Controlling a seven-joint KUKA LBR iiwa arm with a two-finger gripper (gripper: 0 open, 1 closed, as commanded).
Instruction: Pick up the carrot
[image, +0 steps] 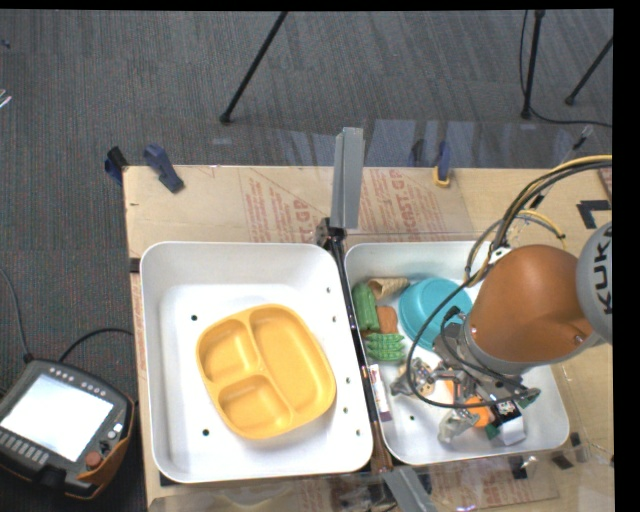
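End effector (470, 400): state unclear | right bin (555, 435): carrot (478, 408), teal bowl (430, 305) | left bin (165, 270): yellow tray (265, 370)

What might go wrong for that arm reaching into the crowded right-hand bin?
1. The tool is low in the right bin, and the arm's orange band blocks the camera's look at it, so a missed grab could go unnoticed.
2. Items crowd together there: a blue bowl, green toys and an orange piece by the tool. It might nudge or grab the wrong one.
3. Loose cables arc over the arm and could snag.
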